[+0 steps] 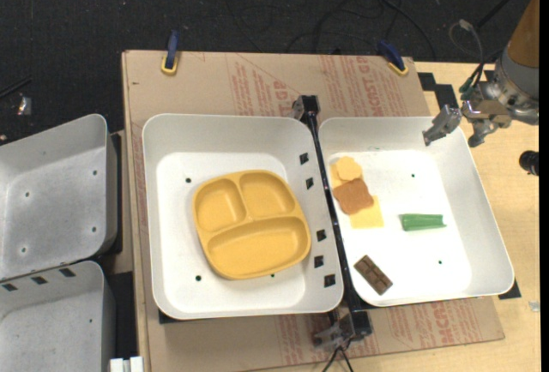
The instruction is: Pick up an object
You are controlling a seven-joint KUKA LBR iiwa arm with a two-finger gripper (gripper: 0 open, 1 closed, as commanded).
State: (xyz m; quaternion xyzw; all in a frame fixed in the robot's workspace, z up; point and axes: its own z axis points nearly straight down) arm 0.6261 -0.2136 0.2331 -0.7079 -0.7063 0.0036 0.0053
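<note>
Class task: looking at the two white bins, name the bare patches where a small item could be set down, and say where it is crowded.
Right bin: bare floor right of the green piece, and along the top, near the hand. Crowded at its left, by the stacked food pieces and brown bar. Left bin: the yellow tray leaves only margins.

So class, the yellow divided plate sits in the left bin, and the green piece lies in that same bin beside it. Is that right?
Not quite. The plate is in the left bin, but the green piece lies in the right bin, as the camera view shows.
</note>
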